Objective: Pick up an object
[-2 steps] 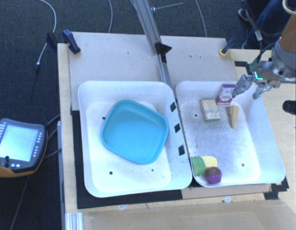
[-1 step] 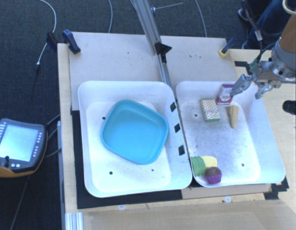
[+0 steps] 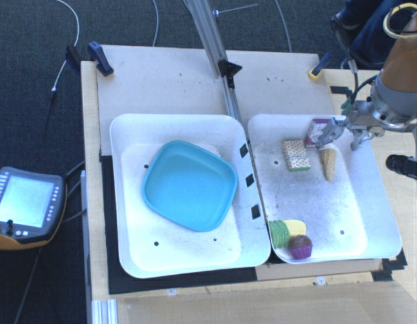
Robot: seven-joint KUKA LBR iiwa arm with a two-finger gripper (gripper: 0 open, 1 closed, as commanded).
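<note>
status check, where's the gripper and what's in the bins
Gripper over the right bin's far edge, beside a pink packet. Nothing seen held. Sponge and cone just below it. Blue plate in left bin.

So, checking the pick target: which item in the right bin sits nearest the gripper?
The small maroon-and-white packet at the bin's far edge, right beside the gripper; the patterned block and cream cone lie farther.

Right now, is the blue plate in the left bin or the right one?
Left bin: the blue plate lies flat inside it.
</note>
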